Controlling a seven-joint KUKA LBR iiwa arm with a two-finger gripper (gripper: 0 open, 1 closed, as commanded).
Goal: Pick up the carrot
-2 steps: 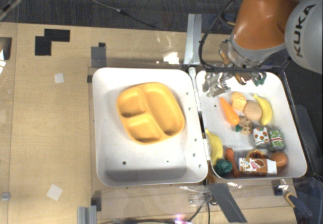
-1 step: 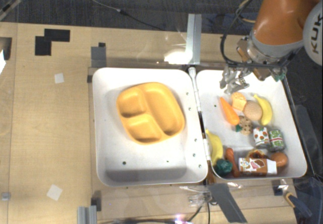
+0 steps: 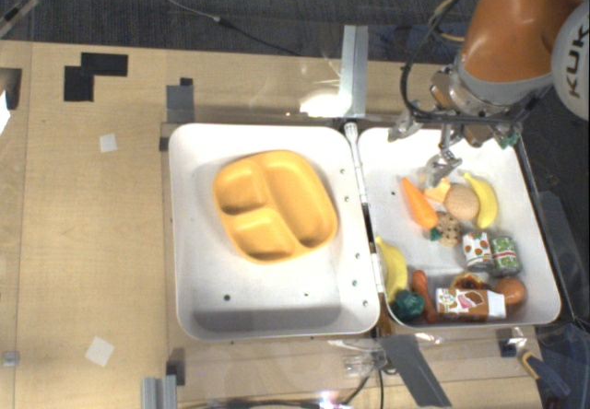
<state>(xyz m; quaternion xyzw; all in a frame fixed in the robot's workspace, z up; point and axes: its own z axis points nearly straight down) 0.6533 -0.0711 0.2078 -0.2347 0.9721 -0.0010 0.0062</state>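
My arm: I reach in from the right side, and my orange band (image 3: 516,16) is above the far corner of the right bin (image 3: 546,292).

My claw (image 3: 444,163): it hangs over the far part of the right bin, pointing down. It is above the toys and a little behind the carrot, not touching it as far as I can see.

State of my claw: the metal tips are small and dark against the white bin, so I cannot tell how wide it stands. I see nothing held in it.

Carrot (image 3: 420,204): it is a short orange piece, thicker at one end and narrower at the other, with a small green top at the end nearer to the camera. It lies flat on the bin floor, slanted, in the left half of the right bin.

Next to the carrot: a round beige bun (image 3: 462,203) is just beside it on the right, and a yellow banana (image 3: 485,197) curves behind the bun.

Other toys in the right bin: a second banana (image 3: 394,267) lies along the left wall, a small can (image 3: 477,249) is near the middle, and a bottle (image 3: 470,303) lies on its side by the near wall.

Left bin (image 3: 198,301): it holds a yellow plate (image 3: 274,204) with three compartments, well apart from the carrot.
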